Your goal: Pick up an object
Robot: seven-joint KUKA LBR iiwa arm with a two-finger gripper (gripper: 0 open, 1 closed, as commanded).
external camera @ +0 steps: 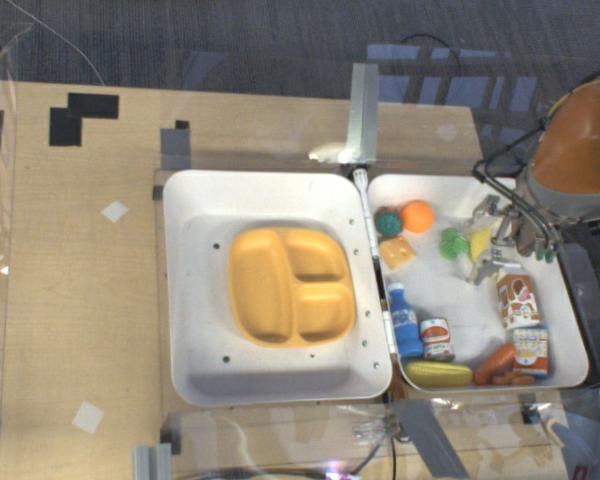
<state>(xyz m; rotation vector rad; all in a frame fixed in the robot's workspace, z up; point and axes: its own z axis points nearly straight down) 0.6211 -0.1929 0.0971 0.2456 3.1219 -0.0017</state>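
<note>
Two bins: shallow white moulded plastic with rounded corners, side by side on the wooden bench (80, 298); the left bin (195, 368) lies well left of the gripper, the right bin (570, 363) sits under it.
Arm: grey, with a glossy orange band (578, 148) just above the wrist, reaching in from the right.
Tray: a smooth yellow plastic divided tray (290, 285) with three rounded compartments, in the left bin, well left of the gripper.
Gripper (488, 238): metal fingers low over the right bin's upper part, spread a little way apart, with a small yellow piece (479, 244) showing between them; whether they grip it I cannot tell.
Cartons: two small printed cartons (517, 300) (530, 351), boxy, just below the gripper.
Bottle: blue, with a white cap (403, 320), lower left of the gripper.
Banana: smooth yellow banana (438, 373), along the near wall.
Can: small red and white can (437, 338), beside the bottle.
Green lump: bright, knobbly green lump (454, 243), just left of the fingers.
Orange ball: round orange ball (416, 216), further left, beside a dark teal ball (389, 223).
</note>
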